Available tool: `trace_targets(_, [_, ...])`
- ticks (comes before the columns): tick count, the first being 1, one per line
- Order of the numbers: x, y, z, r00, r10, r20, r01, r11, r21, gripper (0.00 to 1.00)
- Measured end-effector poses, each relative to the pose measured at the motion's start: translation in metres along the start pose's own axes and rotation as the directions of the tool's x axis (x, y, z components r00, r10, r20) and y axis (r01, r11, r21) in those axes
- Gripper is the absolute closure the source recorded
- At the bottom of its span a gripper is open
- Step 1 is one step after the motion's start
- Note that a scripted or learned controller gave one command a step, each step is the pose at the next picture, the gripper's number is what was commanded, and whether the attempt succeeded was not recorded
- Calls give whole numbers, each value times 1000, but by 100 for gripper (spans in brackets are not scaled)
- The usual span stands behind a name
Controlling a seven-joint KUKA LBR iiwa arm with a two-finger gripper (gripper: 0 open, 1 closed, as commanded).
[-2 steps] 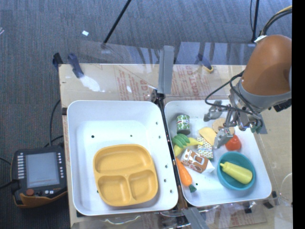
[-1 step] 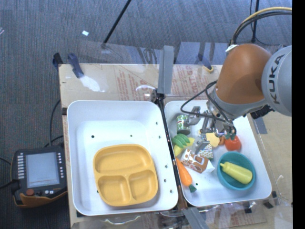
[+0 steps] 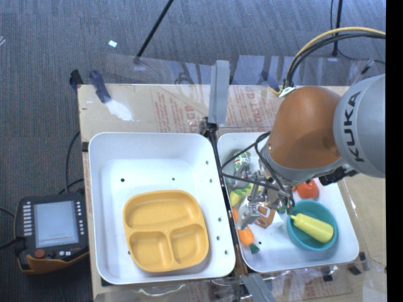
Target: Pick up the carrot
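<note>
The carrot (image 3: 245, 236) is a small orange piece with a green tip. It lies at the front left of the right bin (image 3: 350, 231), close to the wall between the two bins. My gripper (image 3: 257, 207) hangs low over that bin's left middle, just behind and slightly right of the carrot. The orange band of the arm (image 3: 305, 134) hides the back of the bin. Small items sit close around the gripper's tip, among them a brown-orange piece (image 3: 265, 218) and a yellow-green one (image 3: 237, 197).
A blue bowl (image 3: 301, 234) holding a yellow object (image 3: 312, 226) stands at the front right of the right bin. Behind it lies a red tomato-like item (image 3: 306, 189). The left bin (image 3: 107, 162) holds a yellow divided plate (image 3: 165, 230). A teach pendant (image 3: 53, 231) lies off the bench at left.
</note>
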State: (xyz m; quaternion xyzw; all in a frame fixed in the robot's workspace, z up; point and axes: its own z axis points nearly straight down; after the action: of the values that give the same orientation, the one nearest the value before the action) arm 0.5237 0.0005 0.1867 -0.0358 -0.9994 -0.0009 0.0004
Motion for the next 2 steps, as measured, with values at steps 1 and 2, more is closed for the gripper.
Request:
trace_targets(1, [52,51,1,996,84,-3,-84,996,1,0])
trace_targets(2, [52,52,-8,997,81,-3,-81,997,2,100])
